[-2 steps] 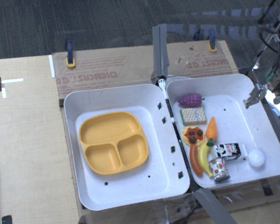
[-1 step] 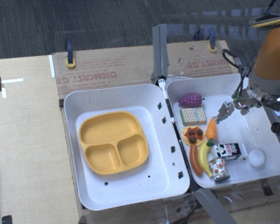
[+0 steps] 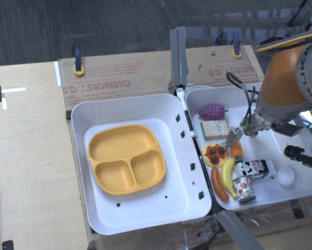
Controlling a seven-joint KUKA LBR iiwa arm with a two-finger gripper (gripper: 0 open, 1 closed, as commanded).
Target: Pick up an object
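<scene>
Nearest sits the can (image 3: 244, 189), just right of the banana (image 3: 227, 176). Gripper (image 3: 234, 137) hovers above the banana, over the orange toy (image 3: 214, 153); its state I cannot tell. Nothing lifted yet.

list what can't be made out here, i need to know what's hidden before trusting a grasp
- Gripper, camera view: small and dark against the toys; whether it is open or shut cannot be told.
- Hot dog, camera view: partly covered by the banana.
- Can, camera view: label print too small to read.
- Arm, camera view: cut off by the right edge.
- White ball, camera view: blends into the right bin; outline faint.
</scene>
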